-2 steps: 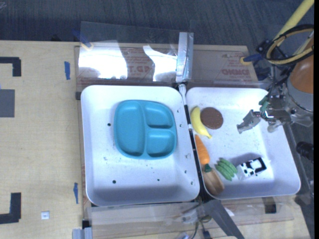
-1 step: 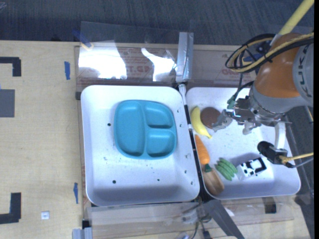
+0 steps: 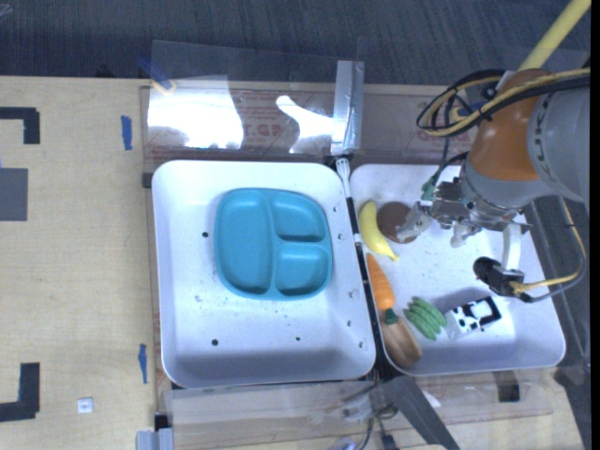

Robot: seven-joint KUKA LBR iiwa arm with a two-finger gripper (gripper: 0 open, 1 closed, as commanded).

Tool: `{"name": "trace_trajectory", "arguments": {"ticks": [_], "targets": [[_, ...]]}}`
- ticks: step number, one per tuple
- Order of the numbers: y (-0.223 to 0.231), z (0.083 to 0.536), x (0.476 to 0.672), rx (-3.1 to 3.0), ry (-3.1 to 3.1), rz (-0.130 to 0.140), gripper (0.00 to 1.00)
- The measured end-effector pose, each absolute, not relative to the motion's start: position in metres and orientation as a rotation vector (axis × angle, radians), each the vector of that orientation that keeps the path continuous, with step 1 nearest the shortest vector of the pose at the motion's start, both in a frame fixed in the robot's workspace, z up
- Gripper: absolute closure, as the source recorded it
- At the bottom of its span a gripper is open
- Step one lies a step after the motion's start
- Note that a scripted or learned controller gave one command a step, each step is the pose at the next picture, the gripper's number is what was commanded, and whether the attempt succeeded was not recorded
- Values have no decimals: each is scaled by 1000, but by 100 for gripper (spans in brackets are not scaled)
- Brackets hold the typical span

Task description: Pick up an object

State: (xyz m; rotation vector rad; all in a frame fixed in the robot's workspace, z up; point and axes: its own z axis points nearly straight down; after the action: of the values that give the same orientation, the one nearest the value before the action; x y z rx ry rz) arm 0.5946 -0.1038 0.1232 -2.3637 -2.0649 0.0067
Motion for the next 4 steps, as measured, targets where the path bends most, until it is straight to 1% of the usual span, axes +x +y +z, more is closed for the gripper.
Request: {"name": "trace_trajectory", "arguments": {"ticks": [1,2,3,4], "targets": [[-93,92,623,-2369,-2075,-12,0],[-90,188,617,-2086,-2358,-7,0],[-110,93,633,-2079,-2373,-13,0],[-97,94,640,-2074,-2376,-12,0]]}}
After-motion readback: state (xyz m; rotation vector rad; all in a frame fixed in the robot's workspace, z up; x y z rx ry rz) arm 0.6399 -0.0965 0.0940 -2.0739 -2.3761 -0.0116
